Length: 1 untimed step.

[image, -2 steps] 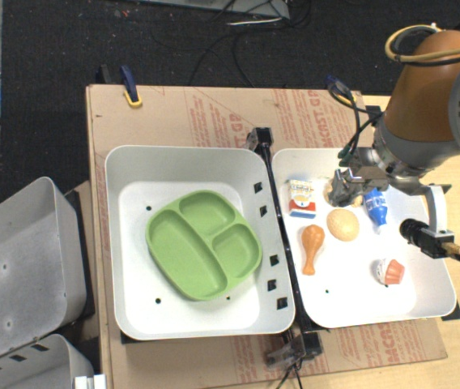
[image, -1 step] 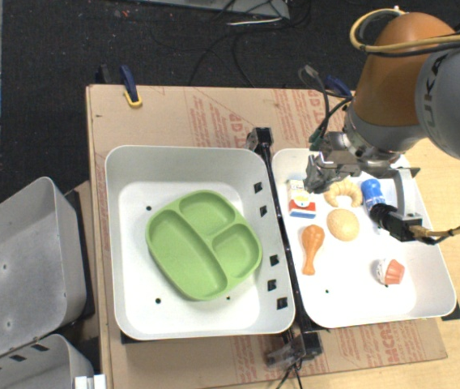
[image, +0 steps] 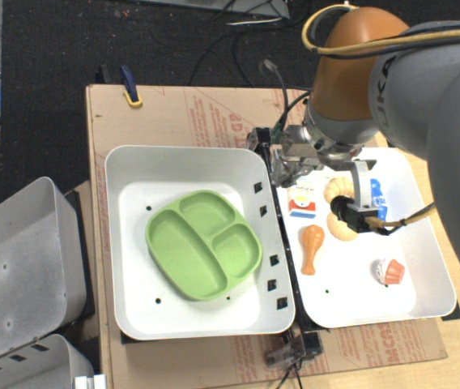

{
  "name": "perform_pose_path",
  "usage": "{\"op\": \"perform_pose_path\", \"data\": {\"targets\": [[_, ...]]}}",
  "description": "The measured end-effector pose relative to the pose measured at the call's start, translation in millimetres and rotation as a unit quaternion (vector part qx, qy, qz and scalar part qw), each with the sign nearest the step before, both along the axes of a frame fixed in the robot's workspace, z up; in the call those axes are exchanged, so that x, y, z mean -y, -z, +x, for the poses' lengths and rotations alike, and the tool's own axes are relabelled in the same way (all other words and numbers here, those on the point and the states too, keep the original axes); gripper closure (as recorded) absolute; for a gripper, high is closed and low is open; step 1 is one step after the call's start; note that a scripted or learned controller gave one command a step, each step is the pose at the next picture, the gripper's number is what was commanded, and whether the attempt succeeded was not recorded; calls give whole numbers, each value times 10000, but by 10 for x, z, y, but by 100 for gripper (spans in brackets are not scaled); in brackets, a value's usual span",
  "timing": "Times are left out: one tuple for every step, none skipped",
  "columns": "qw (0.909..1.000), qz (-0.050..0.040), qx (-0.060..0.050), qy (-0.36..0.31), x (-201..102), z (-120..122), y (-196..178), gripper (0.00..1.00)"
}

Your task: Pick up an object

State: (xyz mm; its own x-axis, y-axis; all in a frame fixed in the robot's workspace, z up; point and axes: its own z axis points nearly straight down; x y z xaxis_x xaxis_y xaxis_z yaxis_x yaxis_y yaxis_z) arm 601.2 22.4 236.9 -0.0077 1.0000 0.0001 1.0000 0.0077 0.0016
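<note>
Left bin [image: 125, 217]: one green divided plate [image: 203, 243]. Right bin [image: 424, 274]: five small items. Arm [image: 392, 79] bends over right bin; gripper [image: 295, 162] state: cannot tell

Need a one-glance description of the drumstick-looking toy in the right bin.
Take the right-hand white bin. Near its left wall, below the small red-white-and-blue card, lies the orange drumstick toy, bulb end up. It is the bin's one long, tapering piece; the pale ring and the white-and-orange cup are rounder.

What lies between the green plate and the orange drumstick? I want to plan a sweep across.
In the camera view, the adjoining bin walls lie between the green plate and the orange drumstick, plus bare white bin floor on either side.
</note>
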Motion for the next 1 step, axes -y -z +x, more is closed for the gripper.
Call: {"op": "perform_pose_path", "data": {"targets": [[10000, -1, 4, 5, -525, 184, 120, 100]]}}
